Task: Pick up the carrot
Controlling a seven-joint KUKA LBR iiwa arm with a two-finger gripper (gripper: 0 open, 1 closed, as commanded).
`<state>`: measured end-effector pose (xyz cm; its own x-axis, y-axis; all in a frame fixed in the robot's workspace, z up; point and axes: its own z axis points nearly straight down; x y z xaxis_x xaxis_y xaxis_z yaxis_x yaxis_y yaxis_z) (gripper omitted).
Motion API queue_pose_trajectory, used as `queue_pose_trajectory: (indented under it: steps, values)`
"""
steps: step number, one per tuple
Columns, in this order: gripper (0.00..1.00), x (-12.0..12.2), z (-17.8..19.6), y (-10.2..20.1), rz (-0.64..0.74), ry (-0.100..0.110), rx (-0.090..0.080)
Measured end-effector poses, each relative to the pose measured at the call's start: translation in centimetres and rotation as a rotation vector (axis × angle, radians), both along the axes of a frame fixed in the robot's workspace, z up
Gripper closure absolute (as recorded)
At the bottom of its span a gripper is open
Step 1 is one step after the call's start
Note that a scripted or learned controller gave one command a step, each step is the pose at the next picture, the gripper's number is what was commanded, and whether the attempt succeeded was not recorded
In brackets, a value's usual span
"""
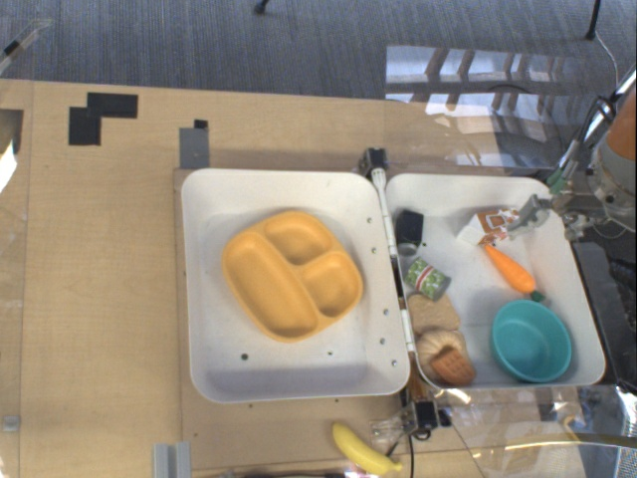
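The carrot (510,270), orange with a small green tip, lies at a slant in the right bin (587,297), just above a teal bowl. The gripper (530,213) reaches in from the right edge and hovers over the bin's upper right part, a short way above and to the right of the carrot. Its tip sits next to a small brown and white packet (495,224). Nothing of the carrot is in the gripper.
The teal bowl (531,340) sits right below the carrot. A black block (409,227), a green can (426,278), a tan bread slice (435,312) and a pastry (445,357) line the bin's left side. The left bin holds a yellow divided plate (291,274). A banana (363,450) lies on the bench.
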<state>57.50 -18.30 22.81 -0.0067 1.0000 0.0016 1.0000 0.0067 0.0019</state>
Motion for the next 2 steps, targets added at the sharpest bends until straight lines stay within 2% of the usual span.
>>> queue_pose_trajectory:
  steps: [1,2]
  values:
    - [0.0,-2.0,-13.1,-1.8,-0.1,-0.006,0.001]
    - [1.0,-1.8,-12.0,-1.7,-0.098,-0.008,0.002]
